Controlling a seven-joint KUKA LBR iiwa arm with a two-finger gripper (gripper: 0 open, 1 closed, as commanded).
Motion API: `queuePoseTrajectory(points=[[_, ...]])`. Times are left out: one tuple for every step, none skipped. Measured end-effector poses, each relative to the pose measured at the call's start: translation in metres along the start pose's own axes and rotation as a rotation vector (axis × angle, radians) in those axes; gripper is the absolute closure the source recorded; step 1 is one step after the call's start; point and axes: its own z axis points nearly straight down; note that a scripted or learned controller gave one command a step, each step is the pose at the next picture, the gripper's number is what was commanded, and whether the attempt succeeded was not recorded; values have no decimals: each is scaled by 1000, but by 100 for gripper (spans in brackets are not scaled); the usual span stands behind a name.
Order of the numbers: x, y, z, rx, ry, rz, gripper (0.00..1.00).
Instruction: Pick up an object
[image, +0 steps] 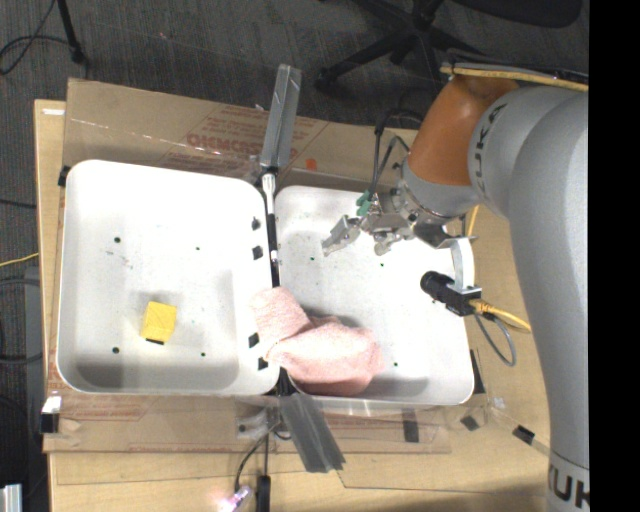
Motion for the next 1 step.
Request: queuePoseTrajectory(points=[[-51,14,99,1,0,15,0]])
